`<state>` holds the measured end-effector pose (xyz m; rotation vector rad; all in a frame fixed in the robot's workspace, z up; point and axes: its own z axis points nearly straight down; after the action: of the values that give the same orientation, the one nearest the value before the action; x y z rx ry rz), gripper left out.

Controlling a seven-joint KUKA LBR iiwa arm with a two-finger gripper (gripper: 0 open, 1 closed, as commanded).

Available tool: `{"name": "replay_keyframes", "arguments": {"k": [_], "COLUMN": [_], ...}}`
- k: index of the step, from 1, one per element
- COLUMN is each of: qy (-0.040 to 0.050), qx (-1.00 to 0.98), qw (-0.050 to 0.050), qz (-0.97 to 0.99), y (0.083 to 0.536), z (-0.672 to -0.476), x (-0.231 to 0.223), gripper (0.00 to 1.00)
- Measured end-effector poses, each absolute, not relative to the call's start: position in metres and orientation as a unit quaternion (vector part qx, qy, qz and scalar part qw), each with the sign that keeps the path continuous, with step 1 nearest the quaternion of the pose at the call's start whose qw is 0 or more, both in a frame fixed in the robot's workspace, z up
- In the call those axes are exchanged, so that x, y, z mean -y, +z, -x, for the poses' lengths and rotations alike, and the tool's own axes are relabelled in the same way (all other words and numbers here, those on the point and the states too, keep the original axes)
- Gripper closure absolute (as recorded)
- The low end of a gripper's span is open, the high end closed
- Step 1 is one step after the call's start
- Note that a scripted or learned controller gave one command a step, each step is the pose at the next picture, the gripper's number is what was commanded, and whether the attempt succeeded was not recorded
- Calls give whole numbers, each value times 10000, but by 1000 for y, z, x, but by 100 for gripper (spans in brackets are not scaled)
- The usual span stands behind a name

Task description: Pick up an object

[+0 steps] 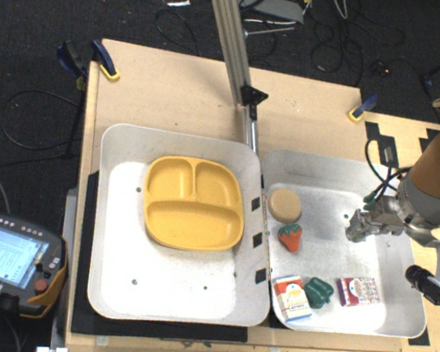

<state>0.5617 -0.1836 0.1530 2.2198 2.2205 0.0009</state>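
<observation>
In the right bin point(394, 324) lie a round tan biscuit-like disc point(285, 205), a red strawberry point(291, 237), a white and red carton point(293, 298), a dark green piece point(318, 291) and a small red and white packet point(357, 292). My gripper point(357, 230) hangs low over the right half of that bin, to the right of the strawberry and above the packet. It touches none of the objects and nothing shows between its fingers.
The left bin point(106, 277) holds a yellow divided plate point(194, 203). A slanted metal pole point(232, 38) crosses the back of the bench. A teach pendant point(2, 262) lies on the floor at the lower left. Clamps sit at the bench's back corners.
</observation>
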Motion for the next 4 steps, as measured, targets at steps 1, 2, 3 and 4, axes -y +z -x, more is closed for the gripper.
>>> {"name": "replay_keyframes", "arguments": {"k": [1,2,3,4], "qy": [13,13,7,16], "qx": [-7078,-7080,-7099,-7103], "qw": [29,29,-3,3], "qz": [-7064,-7062,-7043,-7039], "y": [196,237,226,238], "z": [-565,-567,-577,-591], "x": [185,186,133,77], "gripper": [100,100,100,100]}}
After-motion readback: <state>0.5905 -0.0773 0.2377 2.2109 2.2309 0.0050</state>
